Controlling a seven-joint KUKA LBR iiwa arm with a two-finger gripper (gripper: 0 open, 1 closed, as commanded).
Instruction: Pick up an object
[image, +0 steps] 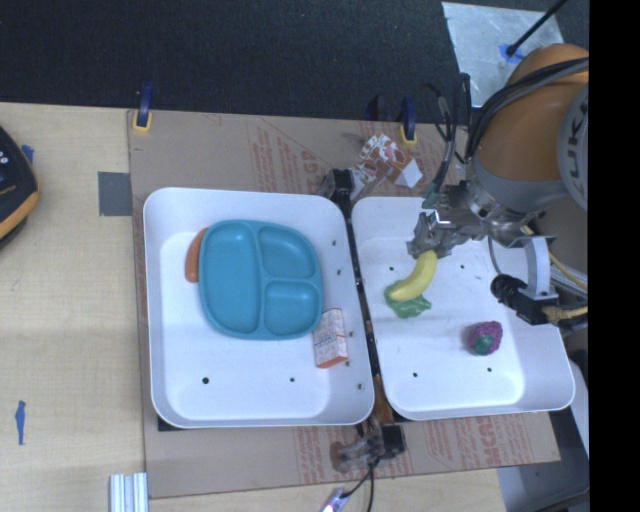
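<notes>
Jaws (432, 240): they were low over the right bin, right at the far tip of the banana. I could not tell if they were wide, narrow or holding it.
Banana (415, 279): yellow, it lay in the right bin on a slant, its far end up by the jaws and its near end on a green thing.
Green thing (410, 305): small, it lay just under the near end of the banana, touching it.
Purple and green thing (484, 338): small and round, it sat in the right bin, to the right of the banana and well apart from it.
Right bin (450, 395): white and shallow, it sat just beside the left bin.
Arm (530, 125): grey with an orange band, it came in from the far right.
Left bin (250, 395): white, it held a blue plate, an orange thing and a small packet.
Blue plate (262, 279): it had three parts and lay in the middle of the left bin.
Orange thing (192, 256): it peeked out from under the left edge of the plate.
Small packet (330, 338): it lay by the near right corner of the plate.
Counter (60, 330): light wood, with a brown board (250, 150) under both bins.
</notes>
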